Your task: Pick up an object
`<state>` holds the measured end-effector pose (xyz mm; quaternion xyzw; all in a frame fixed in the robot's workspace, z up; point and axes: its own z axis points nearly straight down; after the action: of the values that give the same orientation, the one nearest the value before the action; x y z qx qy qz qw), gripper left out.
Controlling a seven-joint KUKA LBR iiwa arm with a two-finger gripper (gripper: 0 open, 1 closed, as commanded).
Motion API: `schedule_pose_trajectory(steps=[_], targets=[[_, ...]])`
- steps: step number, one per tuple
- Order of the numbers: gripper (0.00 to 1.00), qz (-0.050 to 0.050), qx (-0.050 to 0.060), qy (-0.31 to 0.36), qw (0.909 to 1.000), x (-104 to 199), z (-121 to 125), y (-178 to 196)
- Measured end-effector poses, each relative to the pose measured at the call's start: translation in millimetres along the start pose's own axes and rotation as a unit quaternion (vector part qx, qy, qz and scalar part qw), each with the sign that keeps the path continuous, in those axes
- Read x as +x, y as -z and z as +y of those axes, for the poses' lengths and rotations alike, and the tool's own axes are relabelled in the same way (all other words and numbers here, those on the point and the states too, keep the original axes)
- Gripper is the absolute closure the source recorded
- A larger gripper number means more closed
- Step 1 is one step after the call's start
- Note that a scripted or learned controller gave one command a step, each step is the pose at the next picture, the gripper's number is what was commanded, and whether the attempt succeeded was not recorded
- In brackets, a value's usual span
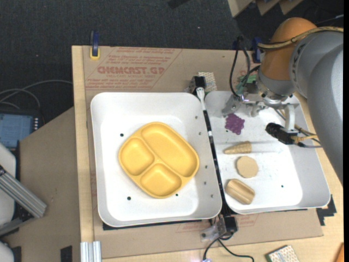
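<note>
My grey arm with its orange band reaches in from the right, wrist bent down over the far end of the right-hand shallow white bin (311, 198). My jaws (244, 106) hang just above the purple bunch of toy grapes (235, 123); I cannot tell whether they are apart or together. Nearer than the grapes lie a tan cone (238, 148), a round beige disc (247, 166) and a tan bread-like roll (240, 191). To my left, the other bin holds a yellow three-compartment plastic tray (158, 159).
</note>
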<state>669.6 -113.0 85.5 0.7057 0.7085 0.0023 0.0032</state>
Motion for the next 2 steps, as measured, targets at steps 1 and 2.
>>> schedule_pose_trajectory(steps=[1, 2], targets=[[0.00, 0.001, 0.005, -0.001, 1.0000, 22, -3, 0], [0.00, 0.000, 0.001, -0.002, 1.0000, 3, -2, 31]])
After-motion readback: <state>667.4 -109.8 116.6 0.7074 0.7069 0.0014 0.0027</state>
